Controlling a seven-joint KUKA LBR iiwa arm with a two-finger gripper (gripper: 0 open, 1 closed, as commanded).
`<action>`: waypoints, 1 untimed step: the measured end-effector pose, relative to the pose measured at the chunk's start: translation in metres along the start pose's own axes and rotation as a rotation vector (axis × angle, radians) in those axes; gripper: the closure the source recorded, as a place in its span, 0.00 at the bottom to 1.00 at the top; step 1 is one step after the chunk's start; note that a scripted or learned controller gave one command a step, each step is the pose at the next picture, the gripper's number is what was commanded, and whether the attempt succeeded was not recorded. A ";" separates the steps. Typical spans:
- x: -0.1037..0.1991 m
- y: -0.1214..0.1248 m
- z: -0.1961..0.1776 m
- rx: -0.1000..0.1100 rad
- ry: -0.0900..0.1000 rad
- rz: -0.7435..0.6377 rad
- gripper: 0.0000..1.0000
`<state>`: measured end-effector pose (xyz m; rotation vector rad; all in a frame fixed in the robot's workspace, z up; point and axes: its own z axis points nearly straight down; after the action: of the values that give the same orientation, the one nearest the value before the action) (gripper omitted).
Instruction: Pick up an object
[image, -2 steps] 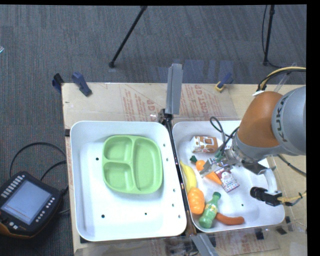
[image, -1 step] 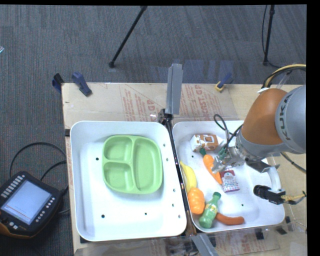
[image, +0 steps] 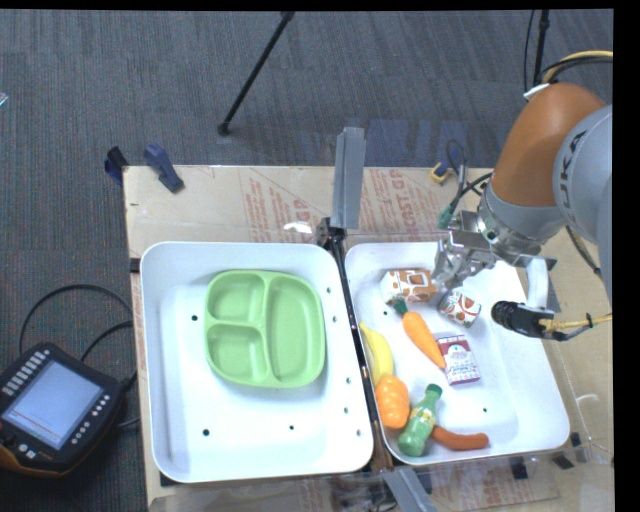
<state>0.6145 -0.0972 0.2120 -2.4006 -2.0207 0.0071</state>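
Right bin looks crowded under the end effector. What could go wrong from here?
1. The end effector sits between two small cartons, the brown-and-white carton and the red-and-white carton; it may nudge either one instead of gripping.
2. The carrot lies just below, so a push could shove a carton onto it.
3. The banana, orange pepper and green bottle are packed close, so later picks may drag neighbours.
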 end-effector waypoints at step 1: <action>0.000 0.000 0.000 0.000 0.000 -0.001 0.00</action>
<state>0.6145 -0.0969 0.2118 -2.3998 -2.0213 0.0076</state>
